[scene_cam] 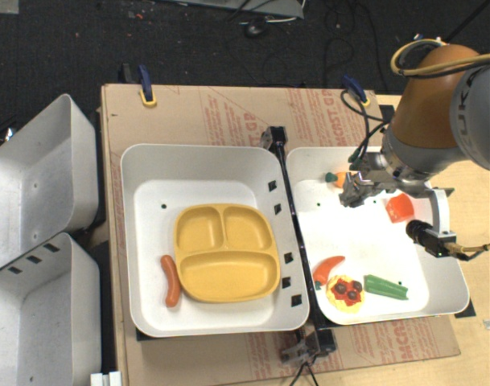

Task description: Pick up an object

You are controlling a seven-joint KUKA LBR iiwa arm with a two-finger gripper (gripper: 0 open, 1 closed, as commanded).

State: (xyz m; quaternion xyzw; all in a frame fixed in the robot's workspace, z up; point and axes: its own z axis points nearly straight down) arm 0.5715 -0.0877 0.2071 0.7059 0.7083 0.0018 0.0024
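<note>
The claw (353, 193) hangs over the right bin (446, 300), near an orange piece (400, 207).

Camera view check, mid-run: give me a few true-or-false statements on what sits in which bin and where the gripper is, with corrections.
1. The yellow divided plate lies in the left bin. True.
2. The sausage rests on the plate. False: it lies on the bin floor beside the plate's left edge.
3. The gripper is over the right bin, near its far end. True.
4. The green piece lies in the left bin. False: it is in the right bin, near the front, beside the small pizza toy.
5. The red-orange block lies in the right bin. True.
</note>
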